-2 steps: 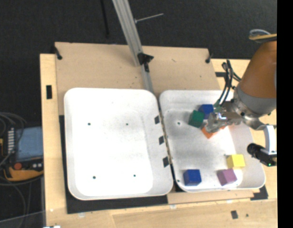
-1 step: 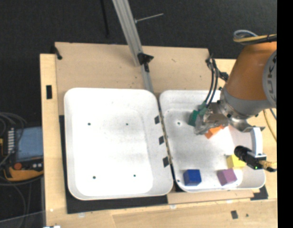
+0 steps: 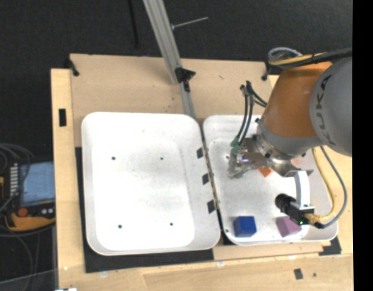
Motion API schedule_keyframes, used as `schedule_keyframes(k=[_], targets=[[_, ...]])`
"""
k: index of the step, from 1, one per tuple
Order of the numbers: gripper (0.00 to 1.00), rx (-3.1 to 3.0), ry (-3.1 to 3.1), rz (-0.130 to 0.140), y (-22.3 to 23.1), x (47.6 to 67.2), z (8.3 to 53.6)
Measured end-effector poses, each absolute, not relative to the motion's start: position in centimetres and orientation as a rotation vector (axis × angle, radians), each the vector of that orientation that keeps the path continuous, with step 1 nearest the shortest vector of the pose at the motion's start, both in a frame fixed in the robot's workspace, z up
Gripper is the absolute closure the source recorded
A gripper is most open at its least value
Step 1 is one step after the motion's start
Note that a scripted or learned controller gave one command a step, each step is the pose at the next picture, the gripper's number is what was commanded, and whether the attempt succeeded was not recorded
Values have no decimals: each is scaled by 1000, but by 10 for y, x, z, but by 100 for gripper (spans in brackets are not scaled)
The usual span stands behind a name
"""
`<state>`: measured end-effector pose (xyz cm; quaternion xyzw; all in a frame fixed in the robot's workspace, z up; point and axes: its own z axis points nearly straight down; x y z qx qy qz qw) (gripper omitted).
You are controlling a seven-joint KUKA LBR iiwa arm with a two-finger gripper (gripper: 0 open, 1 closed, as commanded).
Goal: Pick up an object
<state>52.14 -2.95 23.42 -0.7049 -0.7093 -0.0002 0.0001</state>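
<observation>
My gripper (image 3: pixel 237 165) hangs over the left-middle of the right bin (image 3: pixel 218 129), below the grey arm with its orange band. A blue block (image 3: pixel 244 225) lies near the bin's front edge, well in front of the gripper. A purple block (image 3: pixel 287 226) sits to the right of the blue one. A small orange piece (image 3: pixel 264 171) peeks out just right of the gripper, under the wrist. The wrist hides the back right part of the bin. Nothing can be seen between the fingers.
The left bin (image 3: pixel 144 180) lies beside the right one, with black clips (image 3: pixel 206 177) along the shared rim. A metal pole (image 3: pixel 165 35) slants up from the back of the bench. A black connector (image 3: pixel 289 206) on the arm's cable hangs over the right bin.
</observation>
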Motion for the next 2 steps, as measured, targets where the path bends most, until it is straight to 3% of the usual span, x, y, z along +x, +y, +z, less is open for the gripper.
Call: schedule_keyframes(k=[2], targets=[[100, -2211, -2229, -2, 61, 495, 238]])
